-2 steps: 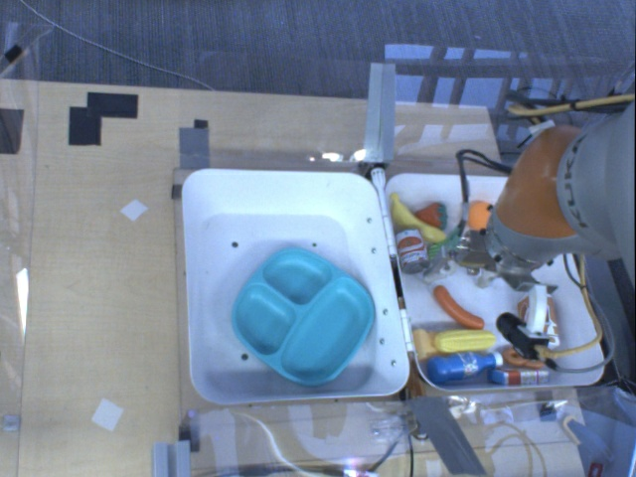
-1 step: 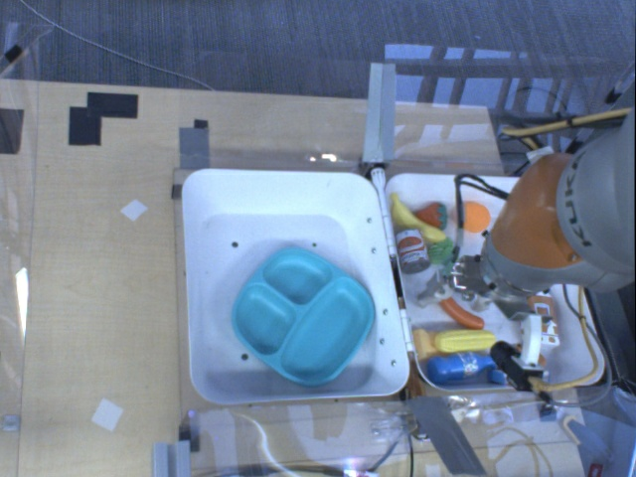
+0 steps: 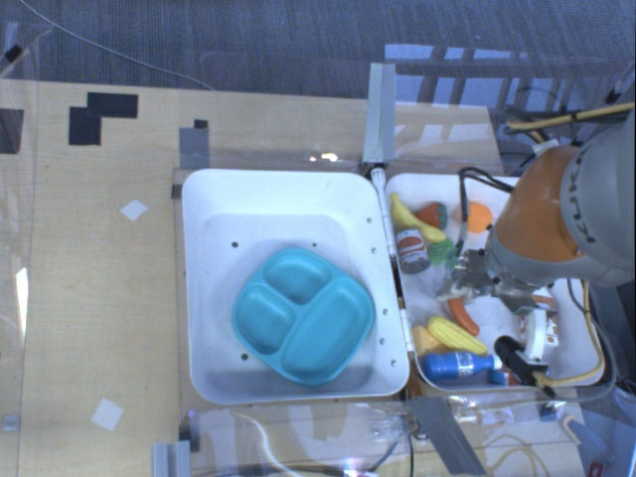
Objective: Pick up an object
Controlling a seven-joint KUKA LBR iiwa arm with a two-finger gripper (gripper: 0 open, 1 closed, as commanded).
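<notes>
Though its grip is hidden, hand [image 3: 467,278] among banana [image 3: 412,218], can [image 3: 411,250], corn [image 3: 455,335], blue bottle [image 3: 459,367].

We see the arm [image 3: 556,217] cover much of the right bin [image 3: 586,366], hiding whatever lies beneath it. An orange ball [image 3: 478,216] shows only partly behind the arm. The label on the small can [image 3: 411,250] is too small to read.
</notes>
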